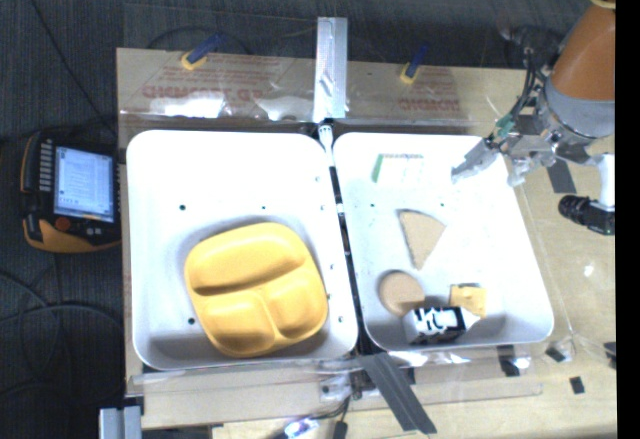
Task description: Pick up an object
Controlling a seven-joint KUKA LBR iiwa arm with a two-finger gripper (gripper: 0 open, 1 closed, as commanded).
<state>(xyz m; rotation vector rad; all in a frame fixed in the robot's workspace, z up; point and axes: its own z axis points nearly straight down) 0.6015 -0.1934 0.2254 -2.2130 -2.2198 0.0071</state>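
My gripper hangs over the far right corner of the right bin, open, with nothing between its fingers. Below it in that bin lie a tan wedge, a tan round disc, a small yellow block and a black and white object. The block and the black and white object touch each other near the bin's front wall. A big yellow divided plate lies in the left bin.
A green-edged label lies flat at the far end of the right bin. A handheld pendant with a lit screen sits left of the bench. A metal post stands behind the bins' shared wall.
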